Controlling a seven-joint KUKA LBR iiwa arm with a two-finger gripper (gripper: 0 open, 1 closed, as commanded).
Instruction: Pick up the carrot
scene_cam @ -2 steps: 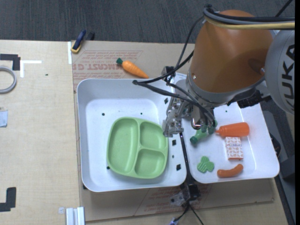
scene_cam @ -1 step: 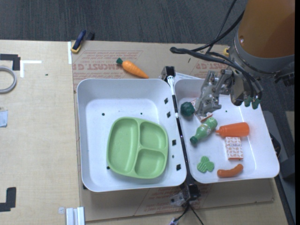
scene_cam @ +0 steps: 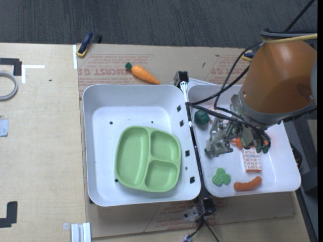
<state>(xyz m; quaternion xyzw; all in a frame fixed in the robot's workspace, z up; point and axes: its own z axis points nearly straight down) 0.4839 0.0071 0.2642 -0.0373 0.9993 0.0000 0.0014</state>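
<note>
The carrot (scene_cam: pixel 143 73), orange with a green top at its left end, lies on the cardboard behind the left bin (scene_cam: pixel 96 135), outside both bins. My gripper (scene_cam: pixel 217 144) hangs low over the middle of the right bin (scene_cam: pixel 287 178), far from the carrot, to its lower right. The arm's orange band (scene_cam: pixel 280 79) hides part of that bin. A small orange piece (scene_cam: pixel 236 141) shows just right of the gripper; I cannot tell what it is.
A green three-part plate (scene_cam: pixel 149 159) lies in the left bin. The right bin holds a dark green round item (scene_cam: pixel 202 117), a light green leafy toy (scene_cam: pixel 220 177), an orange-red sausage (scene_cam: pixel 248 184) and a white packet (scene_cam: pixel 252 161). Black clips (scene_cam: pixel 181 77) sit between the bins.
</note>
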